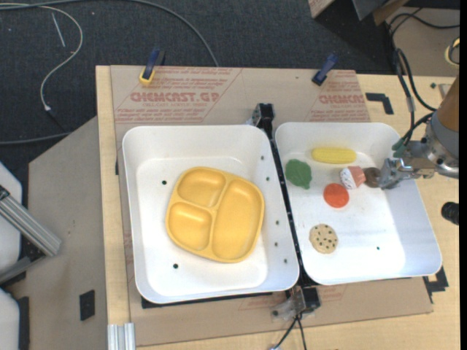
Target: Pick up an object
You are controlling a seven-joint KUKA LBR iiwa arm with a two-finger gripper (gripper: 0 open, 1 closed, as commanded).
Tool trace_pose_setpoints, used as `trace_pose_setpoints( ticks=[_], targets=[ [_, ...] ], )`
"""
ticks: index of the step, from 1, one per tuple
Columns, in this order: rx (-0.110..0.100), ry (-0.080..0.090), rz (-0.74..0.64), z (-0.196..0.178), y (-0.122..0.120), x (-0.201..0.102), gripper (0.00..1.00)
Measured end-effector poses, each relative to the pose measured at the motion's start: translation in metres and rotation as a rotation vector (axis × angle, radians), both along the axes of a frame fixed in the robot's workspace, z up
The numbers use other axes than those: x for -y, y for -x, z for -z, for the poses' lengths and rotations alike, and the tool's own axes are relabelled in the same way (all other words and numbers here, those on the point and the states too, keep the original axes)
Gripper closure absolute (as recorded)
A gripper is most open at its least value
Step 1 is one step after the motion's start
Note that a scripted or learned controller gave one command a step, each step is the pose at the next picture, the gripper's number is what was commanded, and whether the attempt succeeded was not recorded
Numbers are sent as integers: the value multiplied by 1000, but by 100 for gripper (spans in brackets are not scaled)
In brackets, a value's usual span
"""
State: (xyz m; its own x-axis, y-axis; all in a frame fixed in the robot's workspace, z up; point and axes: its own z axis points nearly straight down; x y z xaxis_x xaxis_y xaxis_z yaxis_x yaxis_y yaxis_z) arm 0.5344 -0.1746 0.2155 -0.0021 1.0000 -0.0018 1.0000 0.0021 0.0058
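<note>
The right bin (408,232) holds several small items. A yellow corn cob (333,154) lies at the back, with a green leafy piece (298,173) to its left. Toward the middle sit a red round piece (336,195) and a small white and red object (352,177). A speckled cookie (323,238) lies nearer the front. My gripper (379,176) reaches in from the right, low over the bin, with its tip right beside the small white and red object. Whether it touches that object is unclear.
The left bin (146,166) carries a yellow divided plate (215,214). A black clamp (264,113) sits at the back where the two bins meet. Cables run along the floor at the top left and past the arm on the right.
</note>
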Motion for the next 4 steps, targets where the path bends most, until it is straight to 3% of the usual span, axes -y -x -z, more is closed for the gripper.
trace_pose_setpoints(
  ticks=[1,2,4],
  targets=[
    [-3,-1,0,-49,-3,3,100],
    [-2,-1,0,-65,-4,3,100],
    [-9,-4,-2,-37,-21,-89,100]
  ],
)
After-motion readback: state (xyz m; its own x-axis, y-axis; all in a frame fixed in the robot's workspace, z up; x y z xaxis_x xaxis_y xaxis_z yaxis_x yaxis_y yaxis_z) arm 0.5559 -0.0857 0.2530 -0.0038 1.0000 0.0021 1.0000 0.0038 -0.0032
